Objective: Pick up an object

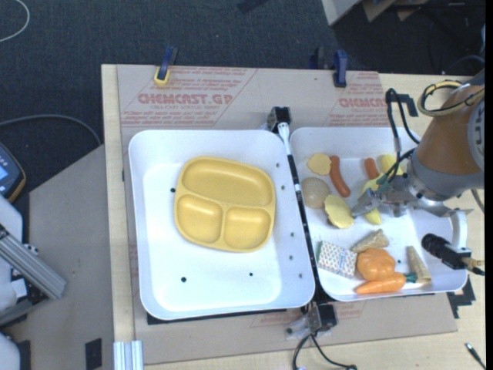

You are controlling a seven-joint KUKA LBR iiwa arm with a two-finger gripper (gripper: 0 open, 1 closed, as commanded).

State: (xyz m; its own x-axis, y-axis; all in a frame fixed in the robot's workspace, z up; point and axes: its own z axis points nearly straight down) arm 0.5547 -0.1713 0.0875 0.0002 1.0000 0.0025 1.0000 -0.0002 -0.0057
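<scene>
Dark grey carpet floor (92,21) around a cardboard-topped bench (231,91).

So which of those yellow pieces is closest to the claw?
The yellow piece just left of the claw; the other yellow piece lies farther toward the bin's back.

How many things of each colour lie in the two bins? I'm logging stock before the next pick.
Yellow: 5, counting the tray in the left bin, partly hidden pieces included
Orange or red: 4, including the carrot
Beige or tan: 3, including the round piece
White patterned: 1, the packet
Total: 13; the gripper hides some, so the count is approximate.
</scene>
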